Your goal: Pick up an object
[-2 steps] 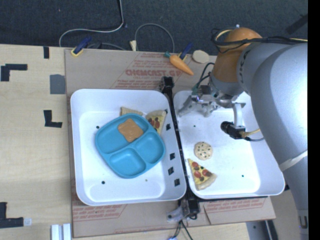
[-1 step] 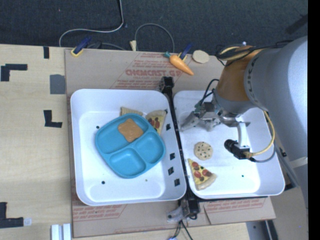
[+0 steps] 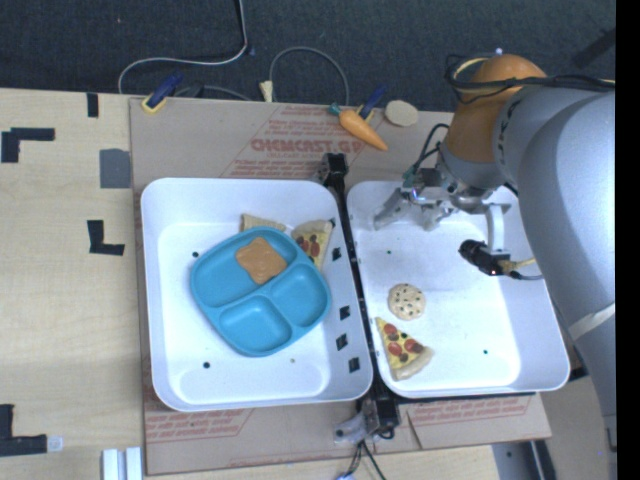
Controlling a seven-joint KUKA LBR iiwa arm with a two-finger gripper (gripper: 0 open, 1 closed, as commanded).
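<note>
The gripper (image 3: 412,211) is hovering over the right bin's (image 3: 520,368) far end, jaws apart and holding nothing; the cookie (image 3: 406,301) and pizza slice (image 3: 403,348) are lying nearer; closing here risks grasping air.

Arm (image 3: 560,208) runs off the right edge — its bulk hides the right bin's (image 3: 470,378) far corner. Blue tray (image 3: 262,290) covers most of a toast slice and pizza slice (image 3: 314,240) behind it. Gripper (image 3: 425,203) fingers — can't make out.
</note>
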